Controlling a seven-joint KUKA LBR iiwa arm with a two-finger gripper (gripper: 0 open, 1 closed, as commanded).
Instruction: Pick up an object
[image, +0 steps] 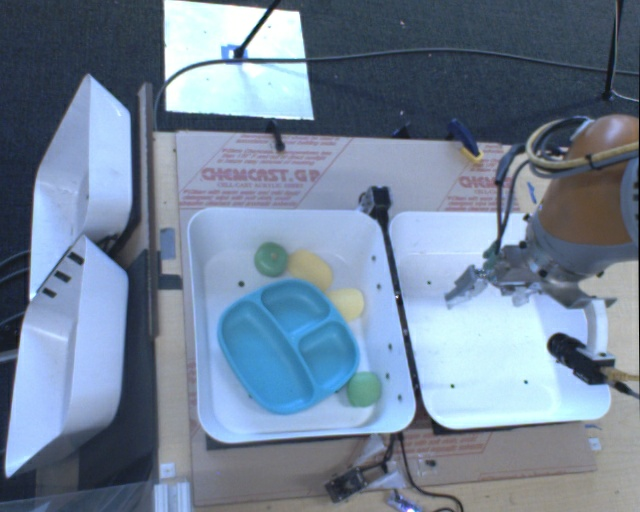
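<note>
- Here the gripper (462, 291) hangs over the right bin (470, 390), right of frame centre, its tips pointing toward frame left; whether the fingers are spread or closed cannot be told at this size, and nothing shows between them.
- Every candidate lies to frame left of the gripper, across the shared rim, in the left bin (215, 250).
- Nearest is the lower yellow piece (349, 303), just beside the blue tray (290, 343) at its upper right corner.
- The tray's long axis runs from upper left to lower right.
- Above it sit a second yellow piece (309, 268) and a green ball (270, 259), touching each other; a green piece (364, 388) lies at the tray's lower right.
- The arm (590, 195) enters from the frame's right, orange band upper right, wrist bent down over the right bin.
- Judged from this, the next move calls for a leftward sweep over the rim, then a descent.
</note>
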